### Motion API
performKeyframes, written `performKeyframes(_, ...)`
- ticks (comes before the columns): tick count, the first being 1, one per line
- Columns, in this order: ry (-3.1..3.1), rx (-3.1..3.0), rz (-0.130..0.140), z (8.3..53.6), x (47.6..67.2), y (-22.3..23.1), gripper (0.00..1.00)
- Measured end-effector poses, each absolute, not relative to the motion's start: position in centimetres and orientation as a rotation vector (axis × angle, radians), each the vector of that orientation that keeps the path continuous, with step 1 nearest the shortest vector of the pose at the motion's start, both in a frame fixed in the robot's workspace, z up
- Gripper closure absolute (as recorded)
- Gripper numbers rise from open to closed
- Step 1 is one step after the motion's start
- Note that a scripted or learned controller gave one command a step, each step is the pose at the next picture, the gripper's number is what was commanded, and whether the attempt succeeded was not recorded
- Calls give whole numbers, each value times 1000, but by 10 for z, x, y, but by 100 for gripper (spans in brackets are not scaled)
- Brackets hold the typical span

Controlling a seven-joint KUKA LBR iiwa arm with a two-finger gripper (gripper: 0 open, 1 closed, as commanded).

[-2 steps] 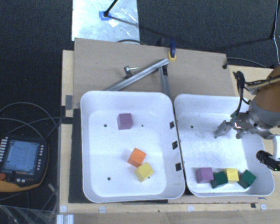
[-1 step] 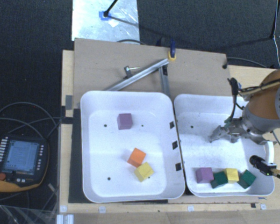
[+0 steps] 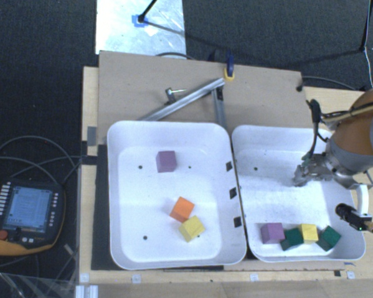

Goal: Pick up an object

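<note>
Tool [image 3: 301, 176] over right bin [image 3: 261, 143]; finger state unclear; purple cube [image 3: 272, 232] lies square.

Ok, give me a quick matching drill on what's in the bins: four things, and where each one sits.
Things:
1. orange cube
2. lone purple cube
3. claw
4. dark green cube

Places:
A. right bin, near right corner
B. left bin, touching the yellow cube
C. left bin, far part, alone
D. over the right bin's far half

Pairs: 1-B, 2-C, 3-D, 4-A
</note>
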State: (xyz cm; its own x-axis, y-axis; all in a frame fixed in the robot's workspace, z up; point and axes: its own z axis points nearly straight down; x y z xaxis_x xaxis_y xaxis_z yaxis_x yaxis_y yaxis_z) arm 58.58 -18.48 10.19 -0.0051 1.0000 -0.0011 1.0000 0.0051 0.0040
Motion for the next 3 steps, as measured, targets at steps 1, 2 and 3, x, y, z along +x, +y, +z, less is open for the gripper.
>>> performKeyframes(1,2221,2213,5,147,589,-190,100)
performKeyframes(2,2222,2209,7,211,592,-187,100)
performKeyframes(3,2222,2210,6,257,599,-190,100)
